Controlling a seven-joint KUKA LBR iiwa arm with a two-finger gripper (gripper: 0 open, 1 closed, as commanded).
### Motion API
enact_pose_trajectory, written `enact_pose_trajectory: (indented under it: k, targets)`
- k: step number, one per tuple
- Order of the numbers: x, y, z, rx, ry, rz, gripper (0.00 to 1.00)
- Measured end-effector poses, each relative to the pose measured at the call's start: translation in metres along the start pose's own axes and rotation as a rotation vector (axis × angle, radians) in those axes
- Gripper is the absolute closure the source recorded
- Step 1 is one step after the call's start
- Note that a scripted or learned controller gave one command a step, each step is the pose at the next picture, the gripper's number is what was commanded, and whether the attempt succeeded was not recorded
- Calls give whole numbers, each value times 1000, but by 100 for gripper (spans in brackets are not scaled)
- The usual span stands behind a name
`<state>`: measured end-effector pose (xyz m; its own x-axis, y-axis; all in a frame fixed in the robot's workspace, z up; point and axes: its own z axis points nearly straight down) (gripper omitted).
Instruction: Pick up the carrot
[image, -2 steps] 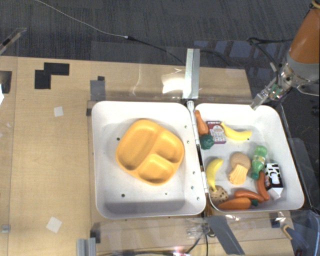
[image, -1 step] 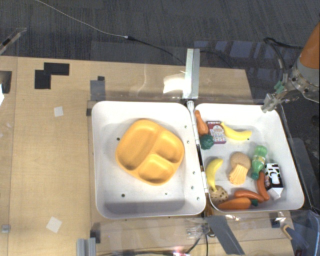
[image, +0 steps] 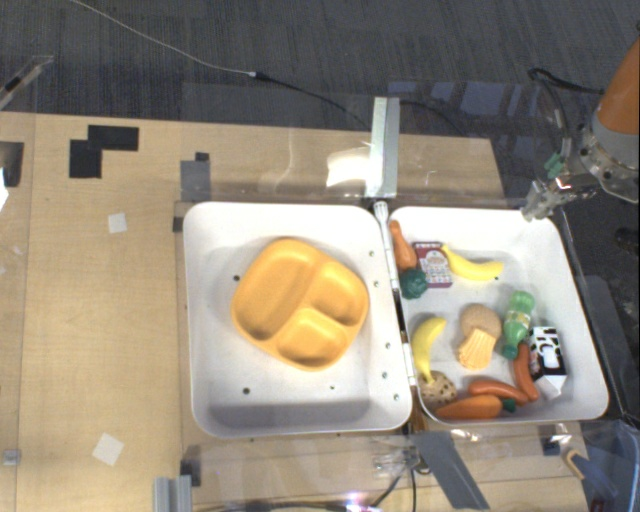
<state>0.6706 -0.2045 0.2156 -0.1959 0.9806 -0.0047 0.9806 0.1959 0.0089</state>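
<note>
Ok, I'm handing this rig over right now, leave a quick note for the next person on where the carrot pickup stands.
Gripper: up at the far right corner of the right bin, above the rim, holding nothing that can be seen; finger state unclear.
Carrot: lying against the right bin's left wall at the far end, green top pointing toward the near side, beside a small purple packet and a banana.
Left bin: holds a yellow divided plate.
Done: nothing yet; carrot untouched.
Left: move across to the carrot, descend, grasp, lift.

- Even, soft overhead light; my tabletop (image: 90, 330) looks pale and washed.
- Glare streaks the clear panel (image: 300, 160) behind the bins.
- Faint shadows; slight overall blur.
</note>
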Motion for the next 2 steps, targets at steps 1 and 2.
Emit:
enact_pose_trajectory:
  k: [1,2]
  targets:
    - [11,-60,-7,3,2,115,100]
    - [11,-55,9,5,3,214,100]
